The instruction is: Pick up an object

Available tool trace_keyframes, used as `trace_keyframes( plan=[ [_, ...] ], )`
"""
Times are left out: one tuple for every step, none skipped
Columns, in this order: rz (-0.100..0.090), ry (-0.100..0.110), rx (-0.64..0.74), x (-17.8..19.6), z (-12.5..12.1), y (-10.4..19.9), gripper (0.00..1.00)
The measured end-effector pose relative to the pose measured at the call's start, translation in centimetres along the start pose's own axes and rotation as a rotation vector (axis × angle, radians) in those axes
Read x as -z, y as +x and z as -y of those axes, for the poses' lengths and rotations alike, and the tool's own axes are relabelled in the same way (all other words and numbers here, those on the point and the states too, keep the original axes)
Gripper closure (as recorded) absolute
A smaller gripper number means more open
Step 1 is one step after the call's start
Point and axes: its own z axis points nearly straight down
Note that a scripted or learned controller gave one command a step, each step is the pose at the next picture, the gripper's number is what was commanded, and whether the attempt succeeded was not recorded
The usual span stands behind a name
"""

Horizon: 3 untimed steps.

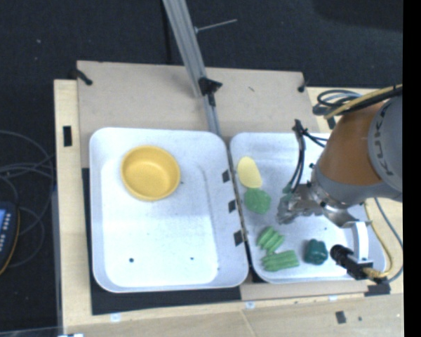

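Lowest in the right bin [266, 144] lie a ridged green piece [280, 260] and, just right of it, a dark teal object [314, 251]. Another ridged green piece [269, 239] sits just above the first; a green lump [257, 201] and a pale yellow object [249, 172] lie higher, near the bin's left wall. Gripper [289, 209] hangs over the bin's middle — whether it is parted or closed cannot be told. Left of this bin, the other bin [161, 258] holds a yellow bowl [151, 173].
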Motion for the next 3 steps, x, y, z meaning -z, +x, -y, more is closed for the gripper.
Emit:
trace_keyframes(
  plan=[
    [0.000, -0.001, 0.000, 6.2, -0.1, 0.2, 1.00],
    [0.000, 0.002, -0.001, 8.7, -0.2, 0.2, 1.00],
    [-0.001, 0.004, 0.003, 9.4, -1.6, 4.7, 1.00]
  ],
)
